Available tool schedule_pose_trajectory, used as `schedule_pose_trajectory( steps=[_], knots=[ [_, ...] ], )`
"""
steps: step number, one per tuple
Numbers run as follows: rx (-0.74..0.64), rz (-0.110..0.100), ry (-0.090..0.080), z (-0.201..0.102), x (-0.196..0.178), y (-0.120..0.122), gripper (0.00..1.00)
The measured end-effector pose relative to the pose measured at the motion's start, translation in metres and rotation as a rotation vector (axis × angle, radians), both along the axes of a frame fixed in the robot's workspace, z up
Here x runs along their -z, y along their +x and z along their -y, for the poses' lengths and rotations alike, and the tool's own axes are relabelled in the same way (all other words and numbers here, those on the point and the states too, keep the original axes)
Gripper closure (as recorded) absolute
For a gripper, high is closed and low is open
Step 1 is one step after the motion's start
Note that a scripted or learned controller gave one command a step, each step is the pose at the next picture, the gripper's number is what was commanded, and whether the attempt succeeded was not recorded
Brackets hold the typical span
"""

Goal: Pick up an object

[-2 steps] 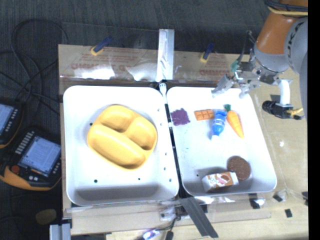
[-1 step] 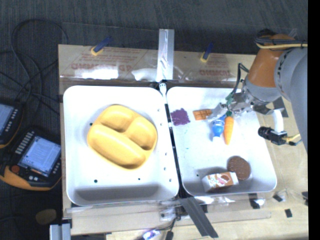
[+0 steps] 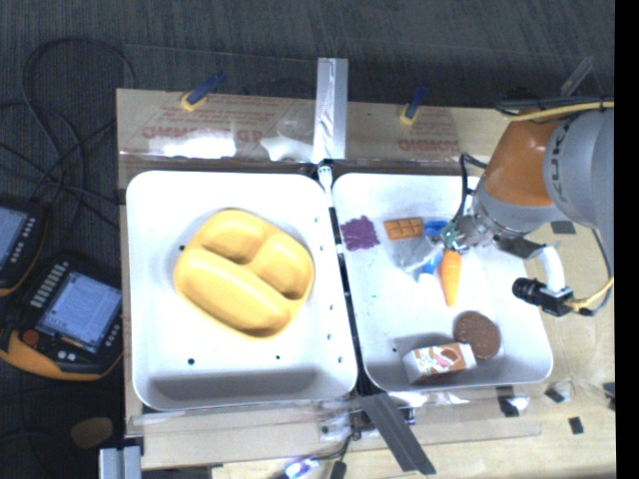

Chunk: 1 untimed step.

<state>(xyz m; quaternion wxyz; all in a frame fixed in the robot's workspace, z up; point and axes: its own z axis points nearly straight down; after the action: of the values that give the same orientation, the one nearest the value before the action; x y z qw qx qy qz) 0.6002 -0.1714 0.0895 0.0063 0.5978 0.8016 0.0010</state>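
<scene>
Carrot (image 3: 450,275) lies in the right bin (image 3: 519,367), centre-right of frame, its top just under the gripper (image 3: 457,236). A blue piece (image 3: 433,232) and grey wrapper (image 3: 411,257) crowd that end; a closing grasp could snag them or slip. I cannot tell the fingers' state; the wrist hides them.

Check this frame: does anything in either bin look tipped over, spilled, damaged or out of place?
Little stands out. The small carton lies on its side against the right bin's near wall, beside the brown disc. The carrot lies directly below the gripper. The large yellow item looks intact; nothing spilled.
</scene>
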Motion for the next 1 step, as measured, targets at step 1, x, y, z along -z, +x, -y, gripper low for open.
schedule_pose_trajectory(
  steps=[1],
  knots=[
    [0.0, 0.003, 0.002, -0.0006, -0.011, 0.0015, 1.0]
  ],
)
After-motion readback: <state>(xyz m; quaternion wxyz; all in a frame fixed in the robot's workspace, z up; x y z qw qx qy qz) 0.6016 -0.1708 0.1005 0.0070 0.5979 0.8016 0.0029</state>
